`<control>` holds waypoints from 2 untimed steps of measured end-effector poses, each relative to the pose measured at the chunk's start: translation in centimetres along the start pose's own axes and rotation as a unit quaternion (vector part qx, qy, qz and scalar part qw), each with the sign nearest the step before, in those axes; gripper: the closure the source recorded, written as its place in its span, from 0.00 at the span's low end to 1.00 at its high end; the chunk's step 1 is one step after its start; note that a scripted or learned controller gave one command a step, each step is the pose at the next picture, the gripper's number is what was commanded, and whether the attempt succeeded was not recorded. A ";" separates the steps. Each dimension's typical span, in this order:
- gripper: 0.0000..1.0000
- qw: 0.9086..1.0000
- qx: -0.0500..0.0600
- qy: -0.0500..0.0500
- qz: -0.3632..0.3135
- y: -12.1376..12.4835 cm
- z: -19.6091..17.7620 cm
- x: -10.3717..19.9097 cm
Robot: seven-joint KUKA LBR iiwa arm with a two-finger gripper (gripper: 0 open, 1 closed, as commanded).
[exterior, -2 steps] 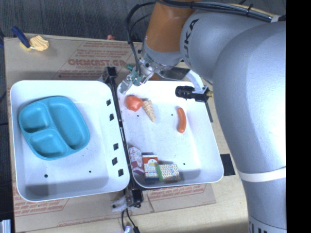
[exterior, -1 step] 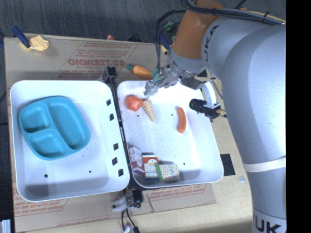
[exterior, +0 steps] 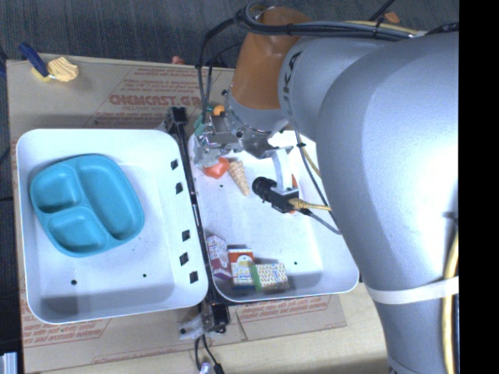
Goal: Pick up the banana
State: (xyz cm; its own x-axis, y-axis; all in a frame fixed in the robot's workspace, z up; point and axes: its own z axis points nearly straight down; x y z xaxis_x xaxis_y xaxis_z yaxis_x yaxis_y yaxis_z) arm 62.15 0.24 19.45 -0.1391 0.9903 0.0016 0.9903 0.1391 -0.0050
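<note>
My gripper (exterior: 209,148) hangs below the orange wrist band, low over the far left corner of the right bin (exterior: 327,275), close to the divider between the bins. Directly under it lies a small red item (exterior: 217,168). Beside that, a tan, tapered, cone-like piece (exterior: 238,177) points toward the near side. The wrist and its fittings hide the fingertips. The big grey arm covers the right bin's right half and whatever lies there.
A blue divided plate (exterior: 84,202) rests in the left bin (exterior: 101,298). Small food boxes (exterior: 248,269) sit along the right bin's near wall. A black fitting with cables (exterior: 269,191) hangs from the arm. A yellow and blue object (exterior: 56,68) lies outside on the cardboard, far left.
</note>
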 end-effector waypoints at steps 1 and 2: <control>1.00 1.000 -0.002 -0.001 0.026 3.0 -2.1 -3.9; 1.00 0.999 -0.001 0.000 -0.052 4.5 -0.7 7.2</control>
State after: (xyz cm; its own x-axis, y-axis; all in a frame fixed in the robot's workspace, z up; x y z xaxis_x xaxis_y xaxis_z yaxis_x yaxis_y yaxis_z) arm 65.60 7.97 20.16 -0.2421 0.9702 0.0010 0.9702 0.2421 -0.0033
